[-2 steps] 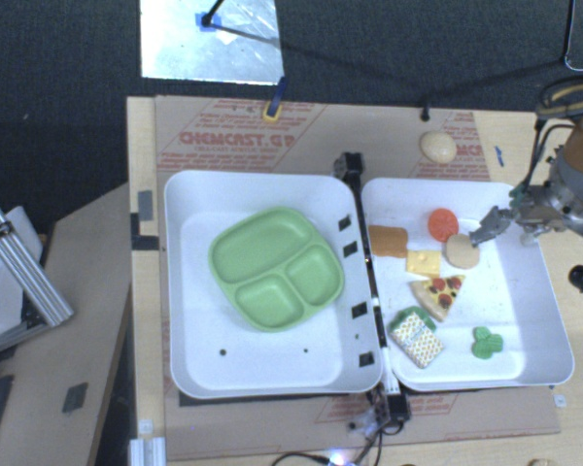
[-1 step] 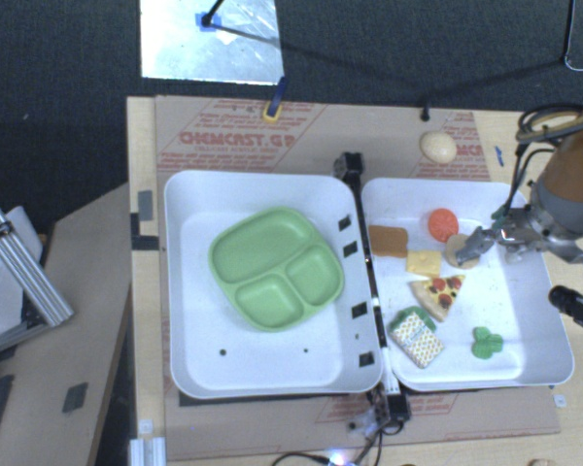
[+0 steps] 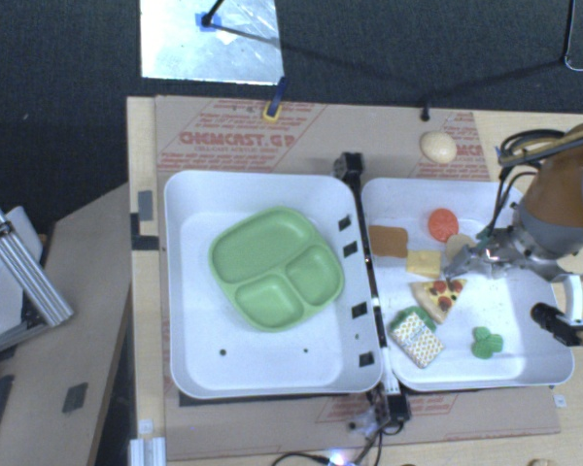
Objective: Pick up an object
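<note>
The right bin (image 3: 525, 367) holds several toy foods: a brown toast slice (image 3: 389, 241), a red tomato slice (image 3: 443, 223), a yellow cheese piece (image 3: 424, 263), a pizza slice (image 3: 436, 298), a patterned green-and-white block (image 3: 417, 338) and a green broccoli piece (image 3: 485, 343). My gripper (image 3: 461, 258) reaches in from the right and hangs low over the bin's middle, between the tomato slice, the cheese and the pizza slice. Its tip lies just above the pizza slice and right of the cheese. Nothing is visibly lifted.
The left bin (image 3: 189, 357) carries a green three-compartment plate (image 3: 276, 267). A cream egg-shaped object (image 3: 438, 146) lies on the cardboard behind the right bin. A black divider (image 3: 361, 260) separates the bins. The arm (image 3: 556, 202) covers the right bin's far right corner.
</note>
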Motion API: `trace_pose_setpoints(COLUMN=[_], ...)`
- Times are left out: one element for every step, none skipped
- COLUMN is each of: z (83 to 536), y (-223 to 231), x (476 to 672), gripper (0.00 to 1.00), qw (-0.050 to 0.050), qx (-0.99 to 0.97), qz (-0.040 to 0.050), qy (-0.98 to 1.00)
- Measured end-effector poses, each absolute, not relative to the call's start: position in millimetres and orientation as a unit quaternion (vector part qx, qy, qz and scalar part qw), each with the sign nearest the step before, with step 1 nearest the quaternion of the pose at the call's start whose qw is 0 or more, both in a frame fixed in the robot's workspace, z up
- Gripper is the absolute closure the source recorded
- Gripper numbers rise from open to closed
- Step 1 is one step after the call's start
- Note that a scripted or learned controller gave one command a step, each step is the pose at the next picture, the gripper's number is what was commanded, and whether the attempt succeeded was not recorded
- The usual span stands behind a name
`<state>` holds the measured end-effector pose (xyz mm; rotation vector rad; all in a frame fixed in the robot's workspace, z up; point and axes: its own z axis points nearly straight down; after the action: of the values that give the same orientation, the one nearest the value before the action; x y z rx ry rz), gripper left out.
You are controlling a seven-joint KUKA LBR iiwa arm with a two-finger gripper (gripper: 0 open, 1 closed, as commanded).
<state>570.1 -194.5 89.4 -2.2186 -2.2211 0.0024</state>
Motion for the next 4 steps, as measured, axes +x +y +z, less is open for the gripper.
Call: trace_pose_setpoints(z=[85, 96, 158, 204], y=[-194, -195, -204, -198], x=[571.1, 572.0, 573.1, 576.5], gripper=[0.0, 1.0, 1.0, 1.0], qw=[-0.001, -0.003, -0.004, -0.003], qx=[-0.707, -0.707, -0.707, -0.706], qz=[-0.0004, -0.0013, -0.0015, -0.0016], qy=[-0.707, -0.707, -0.707, -0.709])
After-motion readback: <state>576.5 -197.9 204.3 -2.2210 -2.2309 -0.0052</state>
